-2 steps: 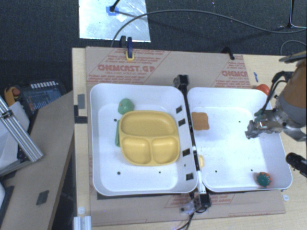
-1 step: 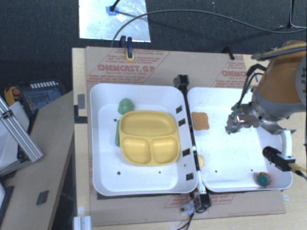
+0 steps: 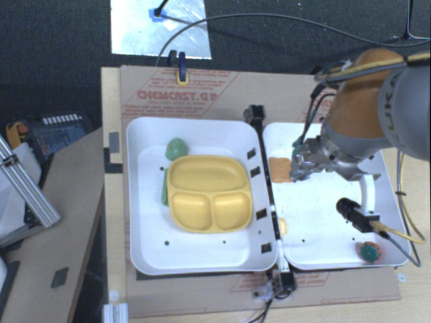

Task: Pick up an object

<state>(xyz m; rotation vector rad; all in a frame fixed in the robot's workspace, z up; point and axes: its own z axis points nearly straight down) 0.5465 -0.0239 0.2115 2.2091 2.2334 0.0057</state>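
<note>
Left bin (image 3: pixel 145 247): a green item (image 3: pixel 176 148) is seen at the back, partly covered by a yellow divided tray (image 3: pixel 209 192) that takes up the bin's middle. Right bin (image 3: pixel 316 241): an orange flat piece (image 3: pixel 278 169) is seen lying against the left wall, near the back. The pincer (image 3: pixel 299 169) is positioned low, just beside that piece on its right edge; contact cannot be confirmed, and whether the pincer is spread or pressed together cannot be told. Nothing is seen gripped. A small yellow bit (image 3: pixel 281 227) is located further forward along the same wall. A teal ball (image 3: pixel 369 251) is found in the front right corner, well apart from the pincer.
</note>
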